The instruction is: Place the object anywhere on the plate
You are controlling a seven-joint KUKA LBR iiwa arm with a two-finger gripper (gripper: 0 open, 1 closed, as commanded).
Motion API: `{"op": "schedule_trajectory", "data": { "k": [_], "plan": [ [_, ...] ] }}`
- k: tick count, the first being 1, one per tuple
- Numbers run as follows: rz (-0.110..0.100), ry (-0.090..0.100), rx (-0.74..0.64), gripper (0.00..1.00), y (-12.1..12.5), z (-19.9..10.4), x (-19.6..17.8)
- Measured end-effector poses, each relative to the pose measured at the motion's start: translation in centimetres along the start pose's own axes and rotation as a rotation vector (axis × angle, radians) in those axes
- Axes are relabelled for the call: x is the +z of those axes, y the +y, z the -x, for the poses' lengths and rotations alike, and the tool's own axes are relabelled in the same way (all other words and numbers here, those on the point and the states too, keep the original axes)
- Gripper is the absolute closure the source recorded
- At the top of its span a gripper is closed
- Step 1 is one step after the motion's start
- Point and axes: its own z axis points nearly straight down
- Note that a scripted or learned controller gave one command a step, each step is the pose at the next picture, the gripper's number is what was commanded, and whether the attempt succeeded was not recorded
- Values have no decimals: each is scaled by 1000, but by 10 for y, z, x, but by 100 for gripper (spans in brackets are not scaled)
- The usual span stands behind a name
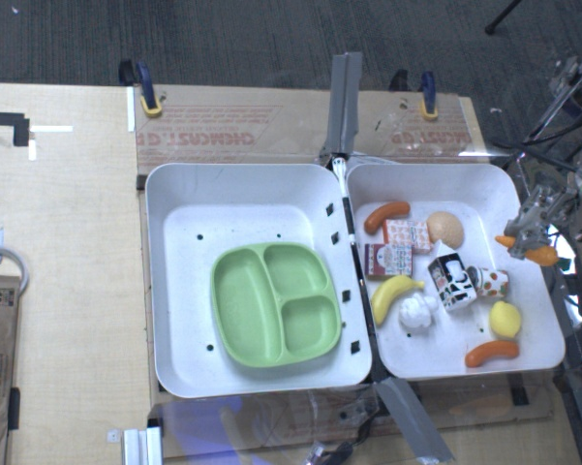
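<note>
The green three-compartment plate point(274, 303) lies in the left bin point(174, 260) with nothing on it. My gripper point(529, 225) hangs over the right rim of the right bin point(484, 177), far from the plate. Just below it, at the rim, is a small orange piece point(536, 253), touching or very near the gripper; I cannot tell whether it is held. In the right bin lie a banana point(395, 294), a lemon point(505, 319), two orange-red sausages point(385, 215) point(491, 353), a pink carton point(407, 232) and a black-and-white carton point(452, 281).
The right bin also holds a tan round item point(445, 228), a dark red box point(387, 260), a white crumpled lump point(416, 314) and a small can point(493, 282). A grey divider bar point(345, 105) runs between the bins. Clamps point(147, 95) hold the back board.
</note>
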Motion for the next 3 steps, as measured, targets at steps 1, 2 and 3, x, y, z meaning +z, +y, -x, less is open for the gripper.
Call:
{"op": "schedule_trajectory", "data": {
  "k": [1, 2, 3],
  "plan": [
    [0, 1, -111, 100, 93, 44, 29],
    [0, 4, -241, 100, 127, -11, 10],
    [1, 1, -366, 100, 223, -26, -20]
  ]
}}
